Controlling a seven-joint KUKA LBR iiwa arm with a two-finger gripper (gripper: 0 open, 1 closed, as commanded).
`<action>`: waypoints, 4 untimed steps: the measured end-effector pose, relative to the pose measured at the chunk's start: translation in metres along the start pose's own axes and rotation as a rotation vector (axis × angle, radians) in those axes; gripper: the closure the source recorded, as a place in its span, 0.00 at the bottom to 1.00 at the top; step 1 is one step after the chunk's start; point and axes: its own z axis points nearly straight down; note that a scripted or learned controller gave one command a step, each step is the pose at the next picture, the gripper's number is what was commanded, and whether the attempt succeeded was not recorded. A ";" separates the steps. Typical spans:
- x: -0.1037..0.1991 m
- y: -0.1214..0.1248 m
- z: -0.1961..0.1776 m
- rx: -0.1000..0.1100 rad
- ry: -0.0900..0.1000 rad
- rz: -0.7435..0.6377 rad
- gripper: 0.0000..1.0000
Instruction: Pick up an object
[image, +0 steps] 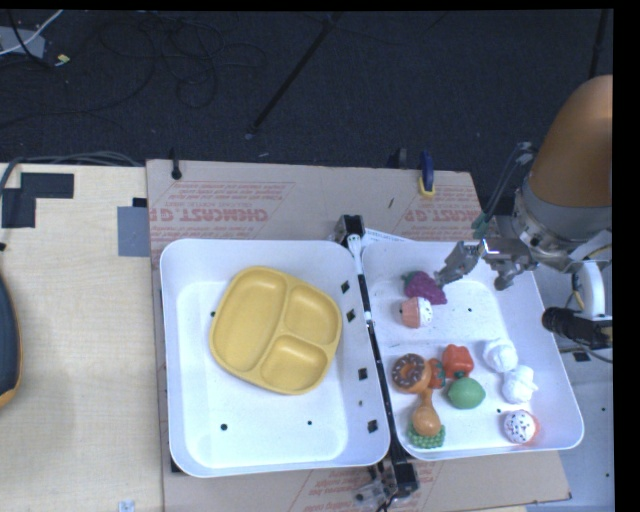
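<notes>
Over the far edge of the right bin (560, 400), the gripper (483, 262) hangs low on the grey-and-orange arm (570, 160), its two fingers spread apart with nothing between them, so no object is held. Just beside its left finger, near the bin's far-left corner, lies a purple toy (424, 287), and touching that toy's near side is a pink-and-white piece (415, 313); these two look like the likeliest targets because they are closest to the spread fingers. Toward the middle of the same bin sit a brown doughnut (408, 371), a red pepper (457, 360) and a green round toy (465, 393), packed close together, which would make a clean grasp harder there. Near the bin's front edge lies an orange-and-green piece (426, 420). Along the right edge are two white lumps (510, 368) and, at the front-right corner, a speckled ball (520, 427), each standing apart enough for fingers to straddle. The left bin (190, 420) carries a yellow divided plate (277, 328), lying flat near its middle, probably too wide for this grasp. The pick is not yet made; the gripper probably needs to shift left and drop.
</notes>
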 end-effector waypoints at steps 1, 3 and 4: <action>0.021 -0.032 -0.147 -0.015 -0.001 -0.002 0.00; 0.130 -0.059 -0.282 0.003 -0.001 -0.007 1.00; 0.079 -0.098 -0.170 0.013 -0.001 0.005 1.00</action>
